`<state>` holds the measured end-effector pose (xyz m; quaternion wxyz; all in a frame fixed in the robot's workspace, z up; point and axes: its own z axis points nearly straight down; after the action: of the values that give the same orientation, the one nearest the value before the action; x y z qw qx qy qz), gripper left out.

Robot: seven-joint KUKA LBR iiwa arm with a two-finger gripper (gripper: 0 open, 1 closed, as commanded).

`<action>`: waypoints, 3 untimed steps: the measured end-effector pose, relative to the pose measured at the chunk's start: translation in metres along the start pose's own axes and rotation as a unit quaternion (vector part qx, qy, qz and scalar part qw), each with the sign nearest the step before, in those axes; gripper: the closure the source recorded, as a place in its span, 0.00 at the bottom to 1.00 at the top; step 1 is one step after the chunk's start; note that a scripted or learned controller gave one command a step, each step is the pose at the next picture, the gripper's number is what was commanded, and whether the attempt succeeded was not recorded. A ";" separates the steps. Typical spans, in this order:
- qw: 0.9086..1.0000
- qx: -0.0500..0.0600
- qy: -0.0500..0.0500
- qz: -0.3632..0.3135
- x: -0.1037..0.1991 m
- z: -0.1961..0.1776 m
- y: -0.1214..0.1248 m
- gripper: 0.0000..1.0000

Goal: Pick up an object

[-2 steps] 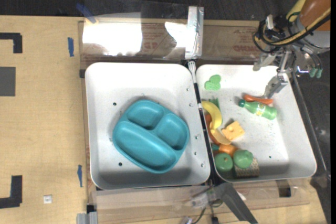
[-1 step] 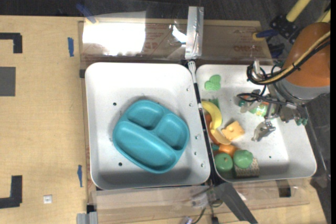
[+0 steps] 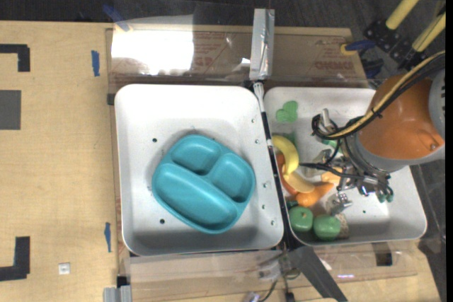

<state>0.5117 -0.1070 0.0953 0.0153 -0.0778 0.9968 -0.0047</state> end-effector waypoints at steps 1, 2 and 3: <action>1.000 -0.003 0.007 0.021 -0.016 0.006 0.012 0.00; 0.998 -0.002 0.001 0.066 -0.004 0.004 0.012 0.00; 0.998 0.000 -0.001 0.067 -0.005 -0.007 0.009 1.00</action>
<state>0.5155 -0.0970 0.1019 0.0168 -0.0105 0.9998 -0.0036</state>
